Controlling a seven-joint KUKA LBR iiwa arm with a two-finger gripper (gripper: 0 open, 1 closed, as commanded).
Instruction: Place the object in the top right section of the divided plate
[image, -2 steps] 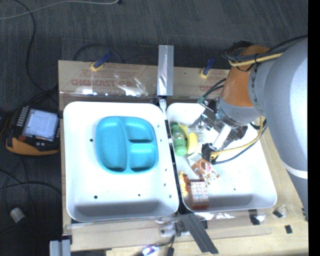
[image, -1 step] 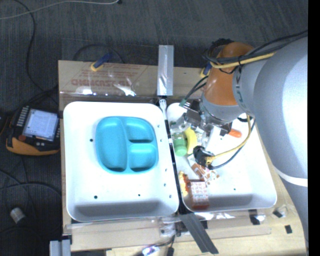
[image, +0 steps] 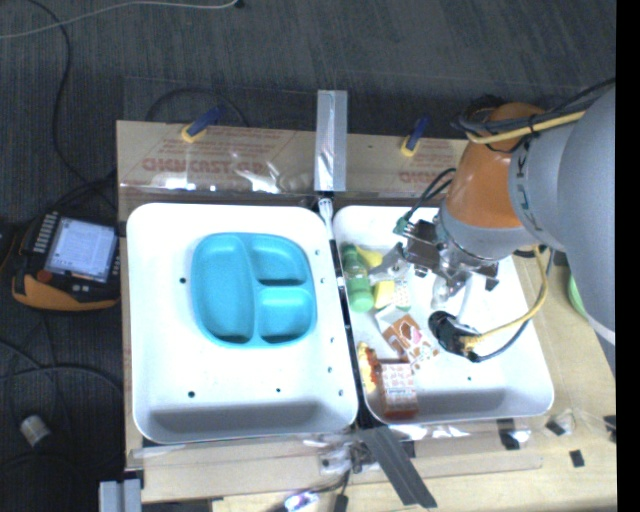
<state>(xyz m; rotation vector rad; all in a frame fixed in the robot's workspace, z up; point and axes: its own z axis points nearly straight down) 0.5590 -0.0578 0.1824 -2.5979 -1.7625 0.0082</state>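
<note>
A light blue divided plate (image: 232, 290) lies in the left bin (image: 165, 390), with one large section on its left and two smaller ones on its right. My gripper (image: 443, 282) hangs low over the right bin (image: 500, 385), just right of a cluster of small items. That cluster holds a green item (image: 354, 276), a yellow item (image: 385, 291) and a small white packet (image: 402, 293). I cannot make out anything held in the gripper. A brown snack packet (image: 408, 338) lies just below and to its left.
A red and white packet (image: 392, 384) lies near the right bin's front left corner. A black and yellow cable (image: 497, 333) loops from the wrist over the bin. A handheld device (image: 72, 252) sits on the floor to the left of the bench.
</note>
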